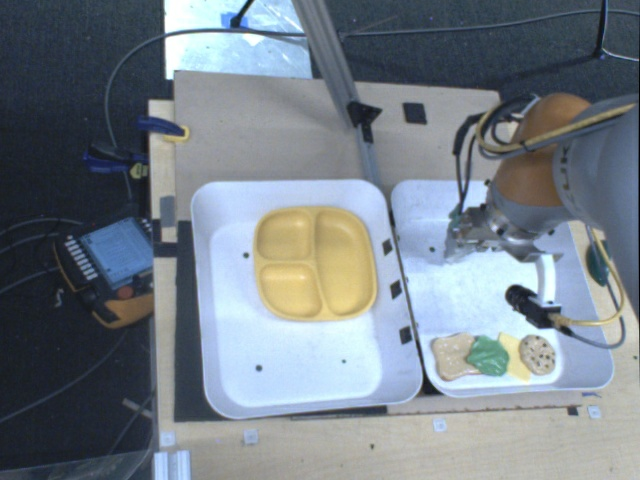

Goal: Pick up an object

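Observation:
Several small food items lie along the near edge of the right bin (420, 208): a slice of toast (453, 356), a green leafy piece (488, 356), a yellow cheese-like piece (514, 360) and a round cookie (538, 352). My gripper (462, 242) hangs over the upper left part of the right bin, well above the food in the view. Nothing shows between its fingers. The wrist and orange band (535, 148) cover the bin's far right part.
A yellow three-compartment plate (315, 263) sits in the left bin (225, 298). A slanted metal pole (335, 58) with a black clamp crosses the back of the bench. Cables loop around the arm at right. A blue device (110, 258) lies off the bench at left.

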`<action>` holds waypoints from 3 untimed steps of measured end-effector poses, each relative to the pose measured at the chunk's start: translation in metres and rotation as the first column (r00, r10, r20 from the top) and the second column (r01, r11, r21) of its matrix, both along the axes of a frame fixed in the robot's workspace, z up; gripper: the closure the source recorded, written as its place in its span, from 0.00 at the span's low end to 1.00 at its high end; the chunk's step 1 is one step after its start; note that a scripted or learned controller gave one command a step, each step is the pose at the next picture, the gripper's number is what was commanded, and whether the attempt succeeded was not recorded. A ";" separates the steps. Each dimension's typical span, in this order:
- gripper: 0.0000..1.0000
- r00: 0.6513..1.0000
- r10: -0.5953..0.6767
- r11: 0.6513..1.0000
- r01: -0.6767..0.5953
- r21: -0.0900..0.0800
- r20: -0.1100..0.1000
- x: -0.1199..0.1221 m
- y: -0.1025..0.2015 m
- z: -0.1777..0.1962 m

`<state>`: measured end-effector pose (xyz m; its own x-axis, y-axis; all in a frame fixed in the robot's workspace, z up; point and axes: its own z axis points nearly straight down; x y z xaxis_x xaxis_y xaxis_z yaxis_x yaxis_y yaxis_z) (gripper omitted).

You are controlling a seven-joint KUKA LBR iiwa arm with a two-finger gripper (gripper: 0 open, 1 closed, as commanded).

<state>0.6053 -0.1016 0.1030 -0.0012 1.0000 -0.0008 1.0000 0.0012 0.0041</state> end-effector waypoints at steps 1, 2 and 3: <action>1.00 1.000 0.003 1.000 -0.003 0.000 0.003 -0.005 0.006 0.059; 1.00 1.000 0.005 1.000 -0.005 0.000 0.003 -0.003 0.006 0.107; 1.00 1.000 0.008 1.000 -0.008 0.002 -0.001 0.005 0.060 0.101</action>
